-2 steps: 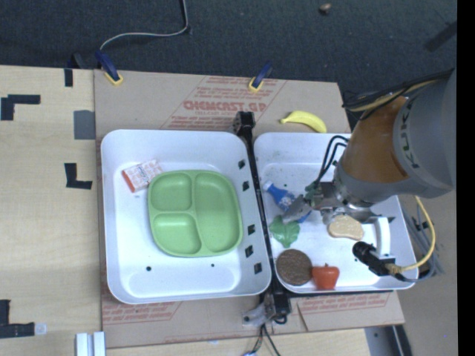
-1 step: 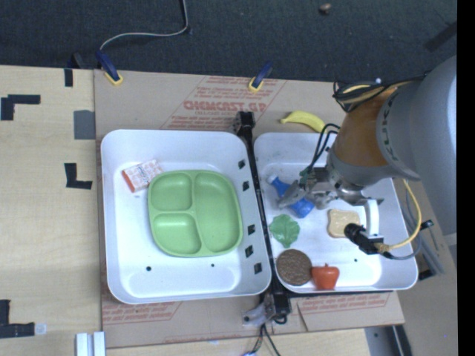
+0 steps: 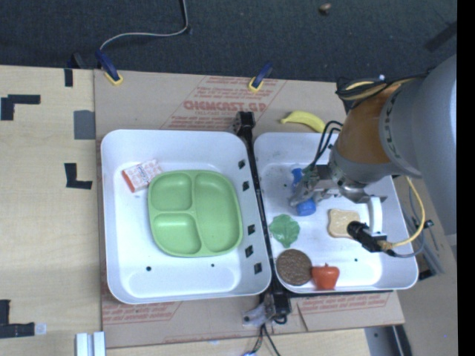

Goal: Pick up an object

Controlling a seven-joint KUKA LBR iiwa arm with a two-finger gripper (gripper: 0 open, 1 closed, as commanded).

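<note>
Cardboard [image 3: 185, 102] covers the bench under everything we look at, with red lettering printed on it and two clips at its far edge. On it we see two white bins side by side: the left bin [image 3: 119, 228] and the right bin [image 3: 393, 273], their inner walls touching along a dark seam. The grey arm [image 3: 415, 124] with its orange band reaches in from the right and hangs over the right bin. The left bin carries a green divided plate [image 3: 195, 212], which takes up most of its floor, and a small red-and-white packet [image 3: 140, 174] just beside the plate's far left corner.

In the right bin we find the gripper [image 3: 304, 196] low over the middle of the floor. A small blue object [image 3: 306, 207] sits right at its tip, with another bit of blue showing just above; we cannot tell how the pincer stands, or whether the blue object is gripped or merely beside it. Near it lie a slice of toast [image 3: 341, 222], a green leafy piece [image 3: 285, 229], a round brown cookie [image 3: 295, 267] and a small red item [image 3: 325, 276], the last two touching at the near wall. A yellow banana [image 3: 303, 119] rests on the far rim of the right bin.
</note>
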